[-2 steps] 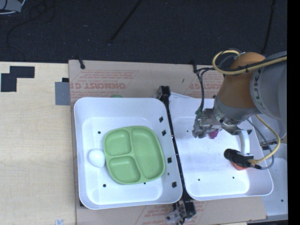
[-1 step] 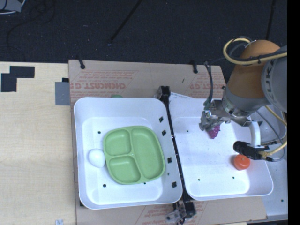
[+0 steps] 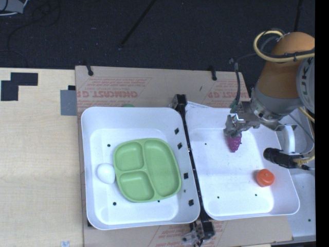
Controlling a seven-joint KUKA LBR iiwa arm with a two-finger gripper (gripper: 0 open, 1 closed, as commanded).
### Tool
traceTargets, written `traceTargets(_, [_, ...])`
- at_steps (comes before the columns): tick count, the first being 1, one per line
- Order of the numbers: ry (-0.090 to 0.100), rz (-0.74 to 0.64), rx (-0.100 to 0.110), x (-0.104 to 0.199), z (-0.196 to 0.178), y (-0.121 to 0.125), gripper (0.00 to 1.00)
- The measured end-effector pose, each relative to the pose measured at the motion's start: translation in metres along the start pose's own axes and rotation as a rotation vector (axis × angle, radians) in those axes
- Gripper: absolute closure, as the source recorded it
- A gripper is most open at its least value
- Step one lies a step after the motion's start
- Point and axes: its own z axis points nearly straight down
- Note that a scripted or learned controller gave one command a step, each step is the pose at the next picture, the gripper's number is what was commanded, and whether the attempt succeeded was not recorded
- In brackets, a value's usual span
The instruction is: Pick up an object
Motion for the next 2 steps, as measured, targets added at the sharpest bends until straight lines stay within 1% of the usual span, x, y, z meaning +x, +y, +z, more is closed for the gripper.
traceTargets(1, [0.001,-0.003,0.005,0.055,0.009,0.001,1.0])
traceTargets(2, [0.002,-0.004,0.006,0.105,0.001,-0.011,1.0])
